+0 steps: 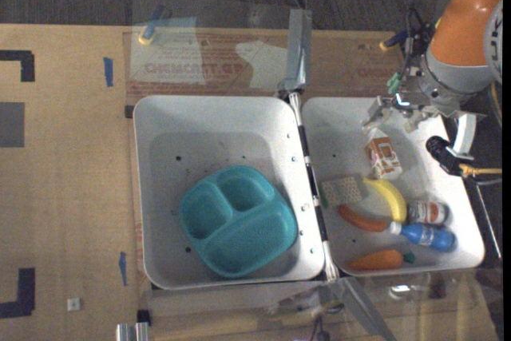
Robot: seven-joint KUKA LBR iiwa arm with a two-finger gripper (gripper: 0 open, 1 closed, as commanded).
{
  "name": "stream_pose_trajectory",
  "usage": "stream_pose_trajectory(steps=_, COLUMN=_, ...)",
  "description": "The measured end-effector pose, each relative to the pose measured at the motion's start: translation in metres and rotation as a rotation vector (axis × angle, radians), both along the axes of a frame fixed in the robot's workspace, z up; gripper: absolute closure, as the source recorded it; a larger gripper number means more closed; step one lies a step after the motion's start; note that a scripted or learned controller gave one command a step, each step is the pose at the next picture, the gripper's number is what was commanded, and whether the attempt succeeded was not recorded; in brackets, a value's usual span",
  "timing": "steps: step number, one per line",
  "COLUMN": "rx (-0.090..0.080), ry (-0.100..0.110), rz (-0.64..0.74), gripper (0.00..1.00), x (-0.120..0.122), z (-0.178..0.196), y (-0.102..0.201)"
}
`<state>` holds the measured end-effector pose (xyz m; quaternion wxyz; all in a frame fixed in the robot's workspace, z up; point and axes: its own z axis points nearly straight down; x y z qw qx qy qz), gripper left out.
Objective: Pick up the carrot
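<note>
- Left bin [160, 120]: teal divided plate [237, 219] lying inside, away from the task.
- Right bin [335, 120]: carrot [375, 259] lying flat along the near wall, just beside a blue bottle [423, 236], with a sausage [363, 219] and banana [386, 198] close above.
- Small carton [384, 157] upright, between carrot and arm.
- End effector [397, 109] poised over the far right corner, well apart from the carrot; open or closed: cannot tell.
- Risk: crowded neighbours and the near wall likely to block a descent, nudge the carrot, or yield the wrong item.
</note>
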<state>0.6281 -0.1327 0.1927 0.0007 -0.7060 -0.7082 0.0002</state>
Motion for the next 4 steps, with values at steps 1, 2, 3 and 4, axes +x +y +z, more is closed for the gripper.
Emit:
stream_pose_trajectory(steps=1, rx=0.000, ry=0.000, rz=0.198, gripper=0.00, x=-0.127, z=-0.024, y=0.025)
stream_pose_trajectory(steps=2, rx=0.001, ry=0.004, rz=-0.088, gripper=0.00, x=-0.149, z=-0.009, y=0.095)
stream_pose_trajectory(steps=3, rx=0.001, ry=0.002, rz=0.137, gripper=0.00, x=-0.150, z=-0.065, y=0.016)
stream_pose_trajectory(steps=4, rx=-0.001, ry=0.000, rz=0.132, gripper=1.00, x=-0.150, z=-0.056, y=0.014)
